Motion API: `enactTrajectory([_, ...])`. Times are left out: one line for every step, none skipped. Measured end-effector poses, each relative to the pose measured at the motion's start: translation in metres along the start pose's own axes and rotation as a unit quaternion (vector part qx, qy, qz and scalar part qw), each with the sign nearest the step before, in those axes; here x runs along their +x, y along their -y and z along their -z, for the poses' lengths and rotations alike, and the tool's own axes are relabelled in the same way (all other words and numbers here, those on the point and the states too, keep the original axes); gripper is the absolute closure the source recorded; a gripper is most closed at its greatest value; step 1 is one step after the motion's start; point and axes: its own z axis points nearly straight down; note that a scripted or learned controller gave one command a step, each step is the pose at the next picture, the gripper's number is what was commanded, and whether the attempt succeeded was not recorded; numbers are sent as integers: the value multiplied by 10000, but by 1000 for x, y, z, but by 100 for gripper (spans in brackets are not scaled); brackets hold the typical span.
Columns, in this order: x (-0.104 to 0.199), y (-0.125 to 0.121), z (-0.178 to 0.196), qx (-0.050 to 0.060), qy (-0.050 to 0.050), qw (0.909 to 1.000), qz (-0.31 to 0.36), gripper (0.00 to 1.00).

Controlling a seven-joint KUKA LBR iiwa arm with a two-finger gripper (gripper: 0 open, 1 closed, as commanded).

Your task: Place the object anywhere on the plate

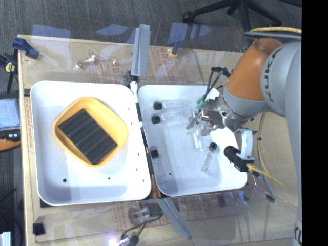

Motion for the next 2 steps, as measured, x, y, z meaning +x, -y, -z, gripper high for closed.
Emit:
enactTrajectory([72,-3,-32,15,-11,9967,811,100])
enactTrajectory([140,-51,-22,0,-10,9898,1425,100])
